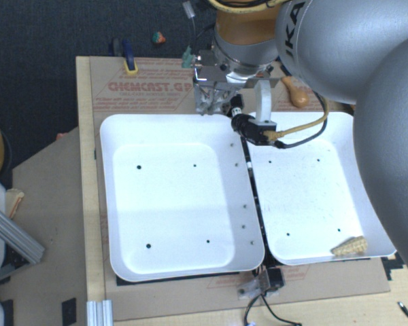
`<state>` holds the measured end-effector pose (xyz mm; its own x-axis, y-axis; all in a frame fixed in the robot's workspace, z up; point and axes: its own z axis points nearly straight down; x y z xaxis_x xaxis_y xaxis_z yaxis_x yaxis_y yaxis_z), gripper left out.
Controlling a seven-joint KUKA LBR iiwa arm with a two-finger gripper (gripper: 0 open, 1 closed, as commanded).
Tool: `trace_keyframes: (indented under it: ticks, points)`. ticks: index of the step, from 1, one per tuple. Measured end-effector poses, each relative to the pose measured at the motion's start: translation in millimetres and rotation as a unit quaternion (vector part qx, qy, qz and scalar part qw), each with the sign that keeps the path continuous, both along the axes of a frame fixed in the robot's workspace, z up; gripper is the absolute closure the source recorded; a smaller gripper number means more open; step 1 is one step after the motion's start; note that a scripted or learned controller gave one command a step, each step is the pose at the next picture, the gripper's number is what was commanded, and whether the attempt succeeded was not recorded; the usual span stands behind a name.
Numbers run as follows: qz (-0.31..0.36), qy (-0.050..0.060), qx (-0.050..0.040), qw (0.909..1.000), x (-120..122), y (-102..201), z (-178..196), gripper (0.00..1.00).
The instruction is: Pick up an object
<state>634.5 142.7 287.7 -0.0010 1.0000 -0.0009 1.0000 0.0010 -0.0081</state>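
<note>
Tan piece (349, 247) in right bin's (306, 202) near corner, long axis nearly crosswise; pincer (209, 104) beyond left bin (164, 206), opening unclear

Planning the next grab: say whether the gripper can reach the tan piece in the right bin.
Probably yes: the tan piece lies alone and uncovered, though near the wall of the right bin.

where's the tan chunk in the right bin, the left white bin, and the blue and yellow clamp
small tan ridged chunk (349, 247): camera view, its middle
shallow white plastic left bin (170, 202): camera view, bare floor
blue and yellow clamp (129, 60): camera view, where blue meets yellow
</note>
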Motion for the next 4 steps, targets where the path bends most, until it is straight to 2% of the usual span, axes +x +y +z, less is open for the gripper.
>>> trace_keyframes:
  ticks: [1,2,3,4]
  points:
    - [0.004,-0.004,0.0020,1.0000,12,88,-34,1.00]
    - [-0.003,-0.007,0.0005,1.0000,-7,28,29,1.00]
    - [0.001,-0.005,0.0008,1.0000,25,68,-33,1.00]
    - [-0.003,-0.008,0.0004,1.0000,33,10,39,1.00]
